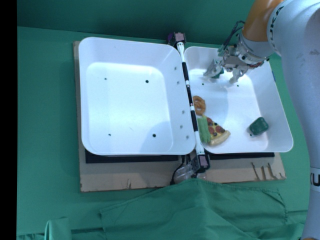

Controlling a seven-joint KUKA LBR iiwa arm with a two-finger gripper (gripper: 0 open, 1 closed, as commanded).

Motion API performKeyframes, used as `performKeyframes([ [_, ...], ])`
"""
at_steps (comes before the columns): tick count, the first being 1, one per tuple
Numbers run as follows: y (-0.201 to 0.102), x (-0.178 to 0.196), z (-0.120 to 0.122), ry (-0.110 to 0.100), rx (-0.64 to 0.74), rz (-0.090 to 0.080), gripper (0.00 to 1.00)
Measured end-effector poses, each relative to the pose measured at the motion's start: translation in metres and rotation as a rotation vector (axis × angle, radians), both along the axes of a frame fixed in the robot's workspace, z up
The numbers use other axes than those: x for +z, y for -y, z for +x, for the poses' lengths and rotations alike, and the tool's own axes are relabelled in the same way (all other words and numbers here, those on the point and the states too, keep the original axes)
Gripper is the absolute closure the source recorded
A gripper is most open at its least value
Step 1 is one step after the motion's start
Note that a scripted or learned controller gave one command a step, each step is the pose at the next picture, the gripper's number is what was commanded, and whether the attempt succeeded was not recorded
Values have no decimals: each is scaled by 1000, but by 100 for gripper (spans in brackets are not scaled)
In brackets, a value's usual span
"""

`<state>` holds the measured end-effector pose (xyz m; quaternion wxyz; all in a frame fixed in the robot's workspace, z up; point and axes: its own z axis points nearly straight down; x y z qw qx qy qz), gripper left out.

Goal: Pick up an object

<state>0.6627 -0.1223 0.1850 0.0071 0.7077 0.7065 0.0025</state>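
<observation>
My gripper [223, 75] hangs over the far part of the right bin [280, 134], its two fingers spread apart and open, with nothing seen between them. A small green patch shows at the left fingertip [214, 72]; I cannot tell what it is. Nearer the camera, by the divider, lie a tan pretzel-shaped ring [199, 104], a green pod [203, 129] and a pizza slice [218, 132]. A dark green block [258, 126] rests near the bin's front right corner. All of these lie well apart from the gripper.
The left bin [95, 59] stands beside the right one, with a black-and-white divider rod [186, 84] between them. Both sit on a cardboard sheet [125, 176]. Green cloth [200, 209] is bunched at the front.
</observation>
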Motion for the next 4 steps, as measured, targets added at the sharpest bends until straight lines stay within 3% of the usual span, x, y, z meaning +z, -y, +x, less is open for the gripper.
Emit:
performKeyframes([
  [1, 10, 1, -21, 2, -1, 2, 0],
  [2, -11, -2, 39, -22, 6, 0, 0],
  [3, -36, 105, 31, 4, 3, 5, 0],
  [4, -8, 16, -10, -17, -5, 4, 0],
])
